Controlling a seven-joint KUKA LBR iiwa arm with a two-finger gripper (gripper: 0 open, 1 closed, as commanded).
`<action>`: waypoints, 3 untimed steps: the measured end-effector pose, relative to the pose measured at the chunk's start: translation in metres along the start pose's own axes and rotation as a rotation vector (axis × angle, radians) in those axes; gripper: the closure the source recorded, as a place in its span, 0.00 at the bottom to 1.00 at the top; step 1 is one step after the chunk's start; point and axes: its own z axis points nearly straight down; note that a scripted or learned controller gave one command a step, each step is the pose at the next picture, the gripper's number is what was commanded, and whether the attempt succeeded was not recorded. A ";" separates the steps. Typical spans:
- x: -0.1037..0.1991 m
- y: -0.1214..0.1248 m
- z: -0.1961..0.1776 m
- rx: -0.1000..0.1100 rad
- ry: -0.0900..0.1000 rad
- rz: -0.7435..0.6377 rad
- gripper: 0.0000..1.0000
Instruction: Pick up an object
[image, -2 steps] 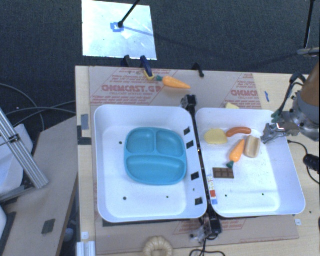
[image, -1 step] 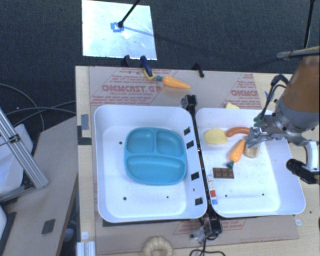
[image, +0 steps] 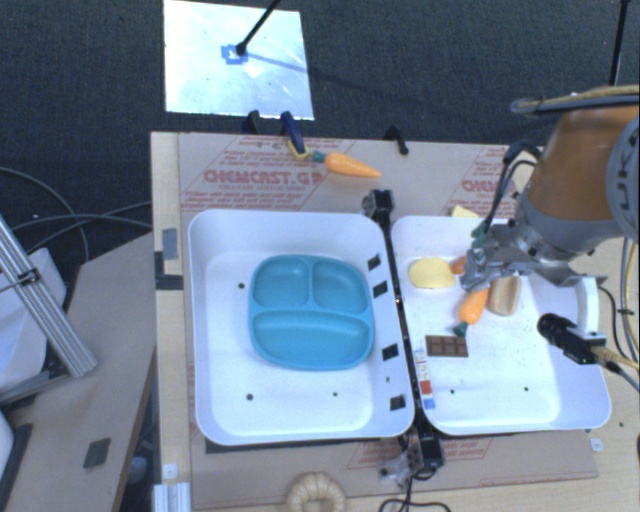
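The claw (image: 482, 268) sits low over the right bin (image: 520, 400), near its upper middle, and whether it is released or clenched cannot be told from this slant, since the grey metal wrist covers the tips. Directly under and just below the claw lies a toy carrot (image: 473, 306), a smooth orange cone with a small green tuft at its lower end, tilted so the tuft points down and to the left; its upper end runs up beneath the claw, and contact cannot be made out. Just left of the claw lies a pale yellow, rounded piece (image: 431, 272) with a soft matte look, like a toy lemon or potato. Just right of the carrot stands a short tan cylinder (image: 504, 294), partly hidden by the wrist. Lower in the same bin lies a flat brown rectangle (image: 447, 347) scored into squares like a chocolate bar, well apart from the claw. A pale yellow wedge (image: 463, 212) pokes out at the bin's top rim. The left bin (image: 220, 400), glossy white plastic with rounded corners, holds a light blue divided plate (image: 310, 310) with three smooth compartments. Behind the bins, on the printed cardboard sheet (image: 250, 178), a second orange carrot (image: 345, 165) lies on its side. The arm's (image: 590, 160) orange band is rounded and shiny.
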 end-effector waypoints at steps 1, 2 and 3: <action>0.056 -0.009 -0.003 0.002 0.001 0.000 1.00; 0.107 -0.019 0.021 0.004 0.001 0.001 1.00; 0.105 -0.007 0.022 0.002 -0.001 0.004 1.00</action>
